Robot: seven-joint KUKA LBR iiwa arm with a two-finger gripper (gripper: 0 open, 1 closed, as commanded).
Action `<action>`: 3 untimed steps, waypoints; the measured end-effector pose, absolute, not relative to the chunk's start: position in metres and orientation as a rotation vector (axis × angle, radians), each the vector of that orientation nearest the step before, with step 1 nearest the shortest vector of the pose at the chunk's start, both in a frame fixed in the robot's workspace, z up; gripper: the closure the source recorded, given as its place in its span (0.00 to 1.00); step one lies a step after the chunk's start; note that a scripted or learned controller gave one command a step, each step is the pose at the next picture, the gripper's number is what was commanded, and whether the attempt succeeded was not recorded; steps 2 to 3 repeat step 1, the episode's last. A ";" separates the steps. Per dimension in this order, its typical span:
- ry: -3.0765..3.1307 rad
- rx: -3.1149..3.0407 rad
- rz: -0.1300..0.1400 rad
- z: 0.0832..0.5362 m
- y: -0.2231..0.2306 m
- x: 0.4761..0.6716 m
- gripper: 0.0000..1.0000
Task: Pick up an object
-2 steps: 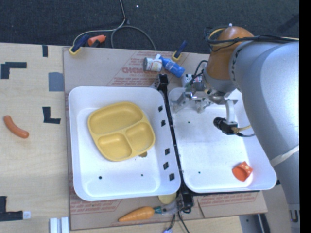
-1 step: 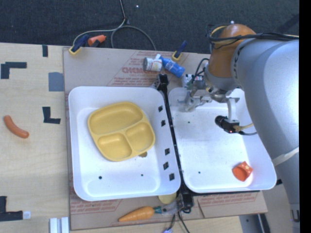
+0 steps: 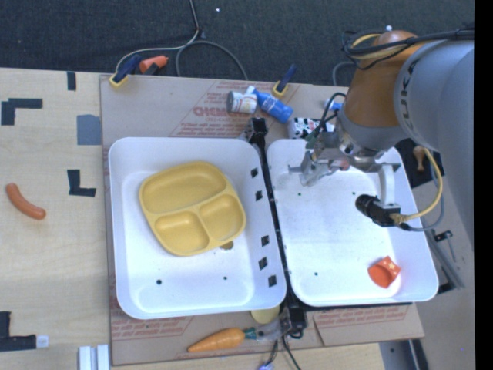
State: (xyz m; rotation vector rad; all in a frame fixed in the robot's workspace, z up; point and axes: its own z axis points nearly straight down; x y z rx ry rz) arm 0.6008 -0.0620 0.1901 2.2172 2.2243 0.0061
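The end effector (image 3: 310, 169) hangs over the far left corner of the right bin (image 3: 339, 284); whether it is clenched or released, I cannot tell. An orange block (image 3: 384, 271) sits in that bin's near right corner, well apart, and a yellow plate (image 3: 192, 206) fills the left bin (image 3: 131, 284).

a sausage (image 3: 25, 202) on the bench left, a carrot (image 3: 217, 340) below the bins.
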 end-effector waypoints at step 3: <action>2.224 2.221 -0.001 0.184 -0.064 0.602 0.00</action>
